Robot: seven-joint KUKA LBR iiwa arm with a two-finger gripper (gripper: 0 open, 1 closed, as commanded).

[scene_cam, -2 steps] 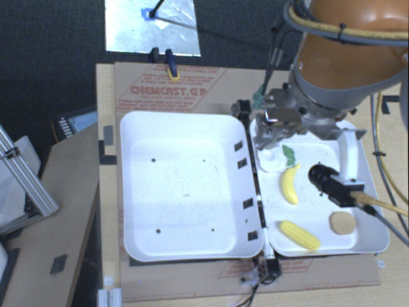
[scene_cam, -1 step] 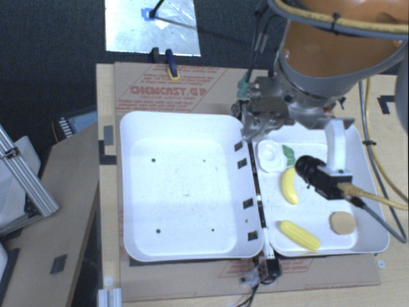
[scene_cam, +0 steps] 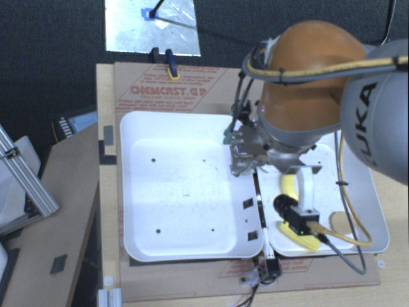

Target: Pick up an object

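Right of centre, the claw hangs between left bin and right bin, state unclear; arm half-hides a yellow thing.

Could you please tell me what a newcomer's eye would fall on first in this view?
The arm's bulky orange band dominates the upper right, with the gripper hanging low over the divide between the two white bins. A yellow object lies in the right bin, partly hidden behind the wrist. The left bin spreads wide and white across the centre.
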